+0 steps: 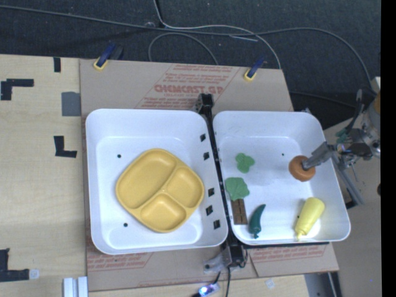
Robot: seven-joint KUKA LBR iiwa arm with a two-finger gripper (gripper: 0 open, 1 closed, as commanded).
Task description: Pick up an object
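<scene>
I see two bins side by side on a cardboard sheet that lies on the bench. The left bin holds a divided plate near its middle. In the right bin, two broccoli-like pieces sit toward the left wall, one behind the other, with a pepper in front. A round toy lies by the right wall, a corn-like piece in front of it.
</scene>
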